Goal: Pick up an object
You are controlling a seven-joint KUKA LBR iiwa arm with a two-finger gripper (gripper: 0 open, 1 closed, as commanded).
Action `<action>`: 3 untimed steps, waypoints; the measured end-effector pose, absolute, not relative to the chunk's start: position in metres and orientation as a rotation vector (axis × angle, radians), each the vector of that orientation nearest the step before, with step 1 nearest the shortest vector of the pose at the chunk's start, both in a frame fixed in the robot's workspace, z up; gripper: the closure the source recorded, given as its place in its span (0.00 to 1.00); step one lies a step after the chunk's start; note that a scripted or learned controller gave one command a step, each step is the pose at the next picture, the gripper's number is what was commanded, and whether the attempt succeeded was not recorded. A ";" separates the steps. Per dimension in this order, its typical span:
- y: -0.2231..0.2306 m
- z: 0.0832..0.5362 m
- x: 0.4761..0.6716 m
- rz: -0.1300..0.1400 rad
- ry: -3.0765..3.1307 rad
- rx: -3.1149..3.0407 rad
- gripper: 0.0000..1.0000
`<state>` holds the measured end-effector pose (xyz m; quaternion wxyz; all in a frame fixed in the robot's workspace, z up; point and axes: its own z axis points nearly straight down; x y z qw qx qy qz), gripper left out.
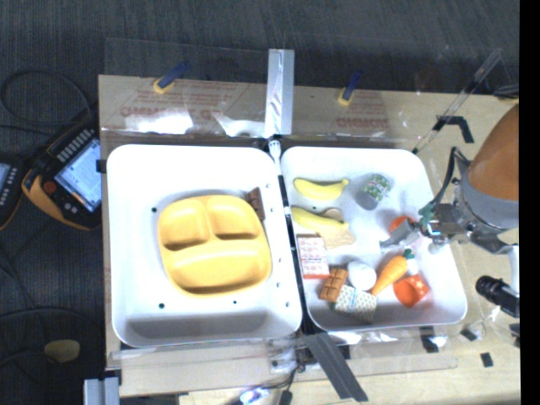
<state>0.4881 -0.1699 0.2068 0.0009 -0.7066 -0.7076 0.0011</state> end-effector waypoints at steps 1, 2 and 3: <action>-0.170 0.363 0.485 0.003 -2.281 -2.162 0.00; -0.169 0.372 0.486 0.005 -2.283 -2.159 1.00; -0.191 0.264 0.553 0.007 -2.072 -2.360 1.00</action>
